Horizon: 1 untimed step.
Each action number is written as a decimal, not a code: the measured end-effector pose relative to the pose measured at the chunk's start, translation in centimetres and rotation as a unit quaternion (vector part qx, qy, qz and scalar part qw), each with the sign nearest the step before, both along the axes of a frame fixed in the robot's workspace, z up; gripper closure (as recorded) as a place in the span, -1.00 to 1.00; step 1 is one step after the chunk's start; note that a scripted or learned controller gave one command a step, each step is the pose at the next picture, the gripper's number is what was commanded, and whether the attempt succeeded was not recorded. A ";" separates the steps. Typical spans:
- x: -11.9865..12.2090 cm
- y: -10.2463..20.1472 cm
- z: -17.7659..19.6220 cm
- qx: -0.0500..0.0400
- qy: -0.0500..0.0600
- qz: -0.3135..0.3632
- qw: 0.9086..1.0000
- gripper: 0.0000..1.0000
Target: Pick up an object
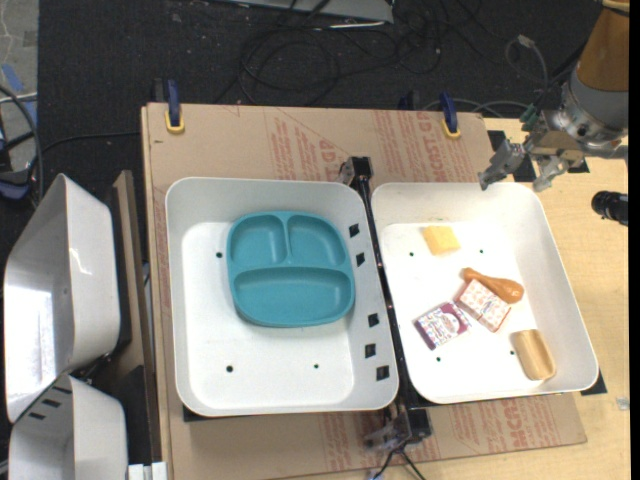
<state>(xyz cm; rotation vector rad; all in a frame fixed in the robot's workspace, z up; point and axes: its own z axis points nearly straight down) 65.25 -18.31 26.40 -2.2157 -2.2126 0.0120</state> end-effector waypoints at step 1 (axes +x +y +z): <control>0.2 0.1 0.9 -0.001 -0.007 0.002 1.000 -1.00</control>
